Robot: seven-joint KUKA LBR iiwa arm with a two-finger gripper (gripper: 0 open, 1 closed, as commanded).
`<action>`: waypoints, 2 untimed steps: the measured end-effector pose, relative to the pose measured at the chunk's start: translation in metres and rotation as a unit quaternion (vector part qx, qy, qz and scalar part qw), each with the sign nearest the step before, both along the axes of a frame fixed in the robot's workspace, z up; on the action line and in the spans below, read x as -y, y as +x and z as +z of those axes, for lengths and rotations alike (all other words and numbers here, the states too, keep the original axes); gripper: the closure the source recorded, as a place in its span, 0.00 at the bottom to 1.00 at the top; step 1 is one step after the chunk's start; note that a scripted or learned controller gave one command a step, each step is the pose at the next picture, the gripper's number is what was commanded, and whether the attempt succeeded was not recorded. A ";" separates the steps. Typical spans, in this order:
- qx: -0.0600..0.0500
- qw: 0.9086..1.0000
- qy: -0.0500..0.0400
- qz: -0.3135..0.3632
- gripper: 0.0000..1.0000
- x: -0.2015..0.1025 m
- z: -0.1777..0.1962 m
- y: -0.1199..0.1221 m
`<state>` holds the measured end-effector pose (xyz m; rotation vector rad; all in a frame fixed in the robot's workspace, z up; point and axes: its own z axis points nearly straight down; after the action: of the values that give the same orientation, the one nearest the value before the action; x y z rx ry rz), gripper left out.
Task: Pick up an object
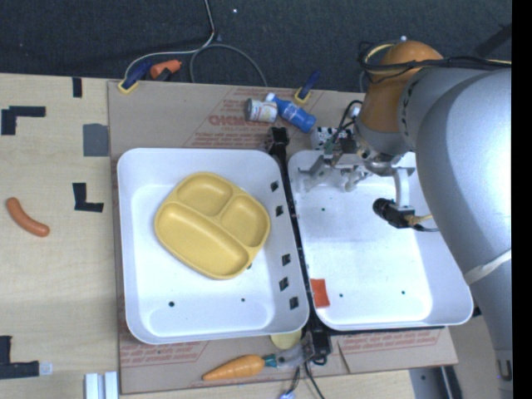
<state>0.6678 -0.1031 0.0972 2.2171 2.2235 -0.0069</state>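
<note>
I count two white bins on the table, side by side. The left bin (137, 248) holds one item: a yellow plate (213, 223) with three compartments, lying flat toward the bin's far half. The right bin (449, 302) holds one small orange block (318, 292), lying flat near the near-left corner, close to the divider between the bins.

The arm (465, 173) reaches in from the right over the far edge of the right bin. Its claw (337, 169) sits low at the far-left corner of that bin. I cannot tell from here whether the claw is open or closed, and I see nothing gripped in it. The orange block lies well apart from the claw, toward the near side of the same bin. The yellow plate lies to the claw's left, across the divider.

Outside the bins, on the table, I count one sausage (27, 217) at the far left, one carrot (234, 367) beside the near edge of the left bin, and one white-and-blue bottle (281, 110) lying on its side beyond the far edge of the bins.
</note>
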 end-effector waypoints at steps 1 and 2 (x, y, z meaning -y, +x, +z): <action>0.001 1.000 0.000 -0.001 0.00 -0.007 -0.013 0.000; 0.004 1.000 0.000 -0.004 0.00 0.109 -0.010 -0.007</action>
<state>0.6611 -0.2125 0.0874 2.2231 2.2097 0.0024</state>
